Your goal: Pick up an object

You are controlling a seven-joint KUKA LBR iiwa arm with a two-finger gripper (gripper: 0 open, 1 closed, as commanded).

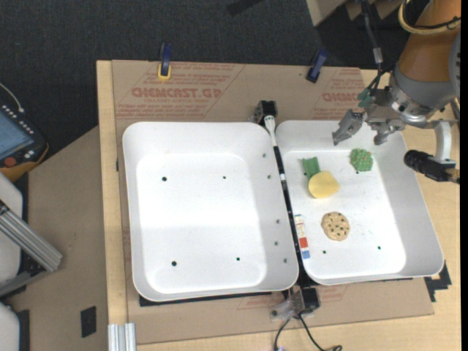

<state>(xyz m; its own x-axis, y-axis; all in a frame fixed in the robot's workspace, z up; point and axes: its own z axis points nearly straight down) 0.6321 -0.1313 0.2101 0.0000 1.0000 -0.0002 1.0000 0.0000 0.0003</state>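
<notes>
gripper above the far end of the right bin, nothing between its fingers

camera view: take the yellow lemon-shaped piece [323,185] as your landmark; it lies in the right bin [409,247], in the half away from you. its long axis runs roughly side to side with a slight tilt, the right end a little higher in the picture. touching its upper left edge you see a small green block [311,165], long axis running up the picture, leaning slightly left. up and to the right of the lemon piece, apart from it, sits a bumpy green piece [360,159], roughly round, so you cannot tell any heading for it. below and just right of the lemon piece lies a round cookie [336,226] with dark chips, flat on the bin floor, clear of the others.

the gripper [365,127] hangs above and right of the lemon piece, just over the bumpy green piece, with its fingers [345,129] spread apart and nothing held between them. the grey arm with its orange band [430,53] comes in from the upper right.

left of the lemon piece, past the dividing rims, the left bin [139,196] sits beside the right one. both rest on a cardboard sheet [117,93] held by a blue clamp [165,59] at its far edge.
</notes>
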